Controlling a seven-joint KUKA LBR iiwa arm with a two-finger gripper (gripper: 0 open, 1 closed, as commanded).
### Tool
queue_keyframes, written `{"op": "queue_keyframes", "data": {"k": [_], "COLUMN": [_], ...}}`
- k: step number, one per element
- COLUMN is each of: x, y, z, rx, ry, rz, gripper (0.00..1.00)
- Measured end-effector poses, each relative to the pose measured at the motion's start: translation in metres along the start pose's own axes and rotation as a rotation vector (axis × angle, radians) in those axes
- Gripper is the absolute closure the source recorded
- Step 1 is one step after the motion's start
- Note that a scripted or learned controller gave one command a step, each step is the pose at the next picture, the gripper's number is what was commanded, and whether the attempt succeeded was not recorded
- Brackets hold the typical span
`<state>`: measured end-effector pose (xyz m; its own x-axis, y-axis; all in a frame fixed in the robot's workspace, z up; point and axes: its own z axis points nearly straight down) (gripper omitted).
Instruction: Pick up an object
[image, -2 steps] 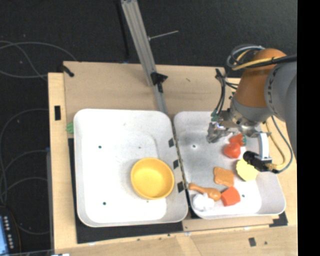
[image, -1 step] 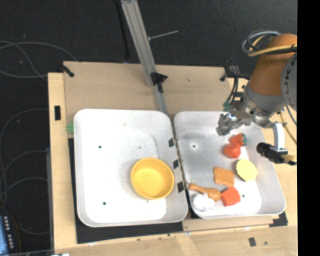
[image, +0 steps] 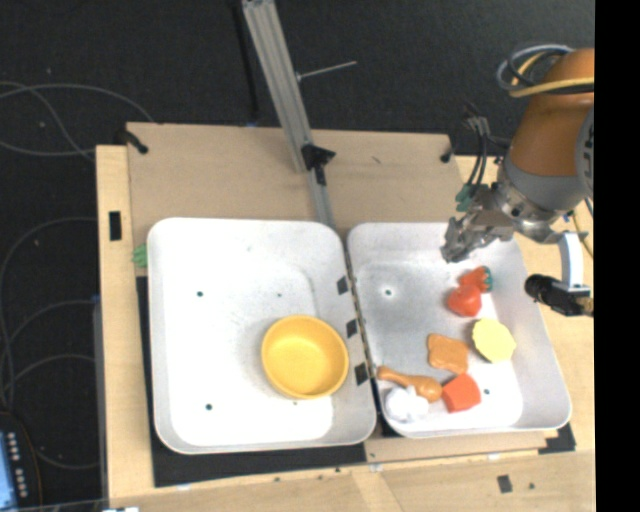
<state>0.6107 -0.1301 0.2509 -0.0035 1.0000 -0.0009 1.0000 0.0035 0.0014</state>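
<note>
At centre-left, a yellow bowl (image: 305, 356) sits in the left bin (image: 200, 270). In the right bin (image: 400, 270) lie a red tomato (image: 467, 297), a yellow slice (image: 493, 341) and an orange block (image: 461, 393). The pincer (image: 460, 245) hovers just up-left of the tomato; its spread cannot be told, perhaps narrow. It should centre over the tomato before descending.
</note>
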Motion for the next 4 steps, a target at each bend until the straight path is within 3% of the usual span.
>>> {"op": "queue_keyframes", "data": {"k": [3,4], "x": [0.153,0.204], "y": [-0.023,-0.041], "z": [-0.001,-0.004], "rx": [-0.001,0.002], "ry": [0.003,0.003], "rz": [-0.005,-0.005], "gripper": [1.00,1.00]}}
